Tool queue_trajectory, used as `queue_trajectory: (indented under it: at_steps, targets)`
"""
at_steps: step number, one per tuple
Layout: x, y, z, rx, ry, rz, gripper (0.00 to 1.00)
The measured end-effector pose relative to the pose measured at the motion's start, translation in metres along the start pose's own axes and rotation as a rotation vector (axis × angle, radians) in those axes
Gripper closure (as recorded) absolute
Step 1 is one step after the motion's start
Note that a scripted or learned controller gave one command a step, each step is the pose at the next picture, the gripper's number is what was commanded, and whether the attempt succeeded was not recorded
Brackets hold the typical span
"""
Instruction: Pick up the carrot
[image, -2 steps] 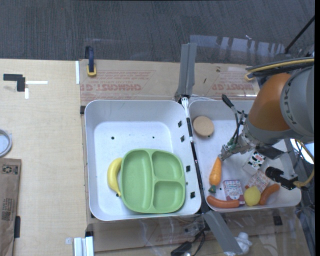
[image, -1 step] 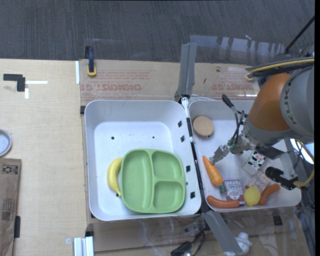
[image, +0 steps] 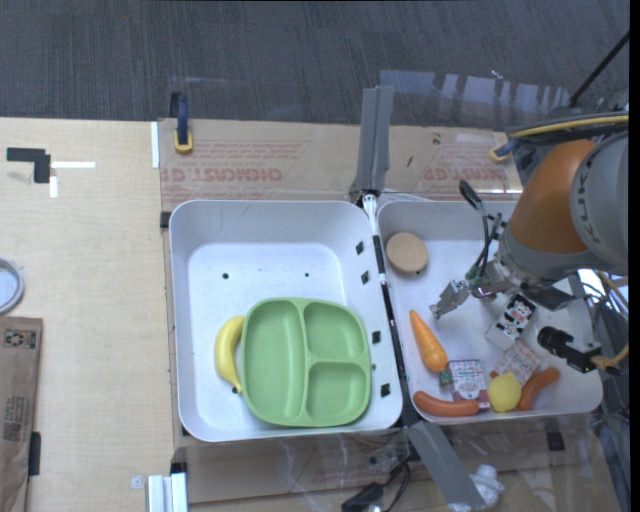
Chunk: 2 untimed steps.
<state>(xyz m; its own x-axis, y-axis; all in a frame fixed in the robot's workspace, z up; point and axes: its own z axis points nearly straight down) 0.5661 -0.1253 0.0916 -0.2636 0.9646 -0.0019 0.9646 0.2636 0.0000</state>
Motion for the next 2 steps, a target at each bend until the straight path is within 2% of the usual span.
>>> queue_trajectory:
  at_steps: [1,2]
  targets:
    - [0.061,0.02,-0.1,-0.001,0.0,-0.406,0.0]
    - [0.072,-0.023,-0.1,0.001,0.002,-0.602,0.0]
